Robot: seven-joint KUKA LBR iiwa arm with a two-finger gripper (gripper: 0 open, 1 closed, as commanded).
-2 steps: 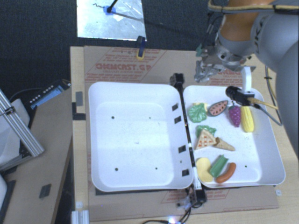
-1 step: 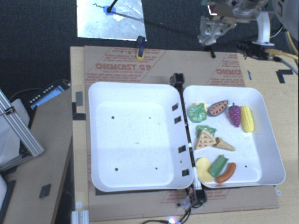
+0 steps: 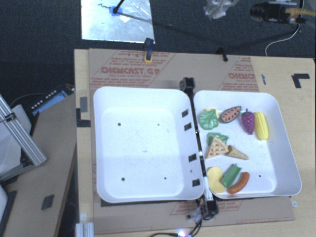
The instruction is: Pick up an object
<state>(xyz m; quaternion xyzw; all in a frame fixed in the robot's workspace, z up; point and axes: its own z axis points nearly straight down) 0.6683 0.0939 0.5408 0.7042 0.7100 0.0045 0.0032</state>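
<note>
From above: the gripper (image 3: pixel 220 3) hangs at twelve o'clock, well beyond the bins, its grip impossible to tell. The right bin (image 3: pixel 281 132) holds toy food: corn (image 3: pixel 261 126) and grapes (image 3: pixel 248 121) at two o'clock, sausage (image 3: pixel 238 182) at six, pizza slice (image 3: pixel 216 147) central.

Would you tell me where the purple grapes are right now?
The purple grapes lie in the right bin, near its far right corner, between the yellow corn and the watermelon slice.

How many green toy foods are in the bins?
3, all in the right bin: a leafy one at upper left, another green piece just below it, and a long one near the front.
</note>
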